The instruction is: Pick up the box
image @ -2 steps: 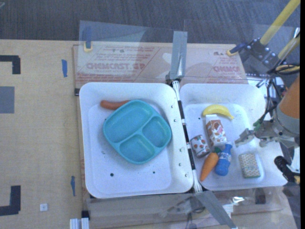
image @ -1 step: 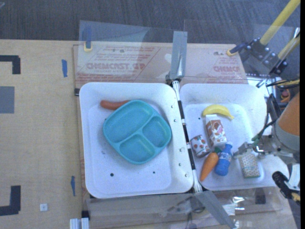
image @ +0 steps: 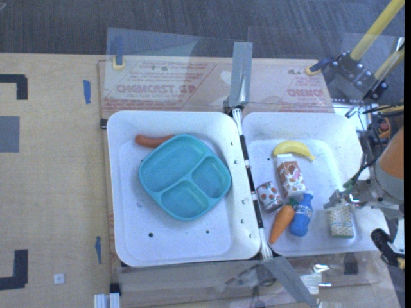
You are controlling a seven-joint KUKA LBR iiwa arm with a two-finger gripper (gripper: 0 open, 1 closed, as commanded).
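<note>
Crowding the box (image: 291, 176) are a banana (image: 294, 149), can (image: 269, 196), carrot (image: 280, 223) and bottle (image: 301, 214); the hand's (image: 343, 199) grip cannot be told.

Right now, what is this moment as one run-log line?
stage: approach | claw: above right bin, near small patterned box | carton: lying beside banana | box: not held

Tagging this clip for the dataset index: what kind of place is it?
Likely a robot lab pick-and-place bench: two white bins, toy items such as a banana and carrot, blue tape marks on the benchtop.
</note>
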